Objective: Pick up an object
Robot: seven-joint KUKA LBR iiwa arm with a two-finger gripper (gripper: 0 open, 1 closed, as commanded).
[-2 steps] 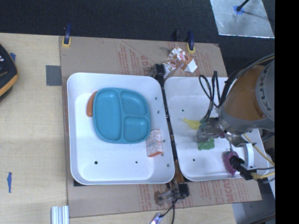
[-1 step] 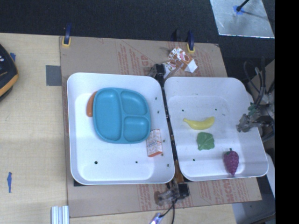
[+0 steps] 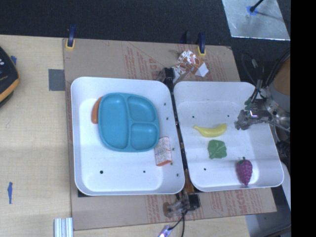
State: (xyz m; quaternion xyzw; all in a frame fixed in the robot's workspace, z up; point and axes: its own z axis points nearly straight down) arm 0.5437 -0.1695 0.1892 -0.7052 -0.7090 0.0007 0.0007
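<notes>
Two shallow white plastic bins sit side by side on a brown cardboard sheet (image 3: pixel 123 53) laid over the wooden bench (image 3: pixel 29 147); the left bin (image 3: pixel 89 181) carries a blue plastic divided plate (image 3: pixel 128 122) near its middle, lying toward the far left corner; an orange sausage-shaped item (image 3: pixel 94 111) peeks out from under the plate's left edge, touching it; a small red-and-white paper packet (image 3: pixel 163 151) lies just beside the plate's near right edge, close to the bin's right wall.

The right bin (image 3: pixel 207 184) holds three toy foods; a yellow plastic banana (image 3: pixel 211 130) lies near the bin's middle, its curve opening upward; a green leafy plastic piece (image 3: pixel 217 149) sits just below the banana, apart from it; a purple plastic bunch of grapes (image 3: pixel 244 171) rests near the bin's near right corner, well apart from the banana.

The grey two-finger gripper (image 3: pixel 243 123) hangs over the right bin's right side, to the right of the banana and apart from it; nothing shows between its fingers, and whether they are spread or pressed together cannot be told at this size.

A crumpled red-and-white wrapper (image 3: pixel 190 63) lies on the cardboard beyond the far edge of the bins, near where they meet; a yellow-and-black device (image 3: pixel 6 78) sits at the bench's left edge.
</notes>
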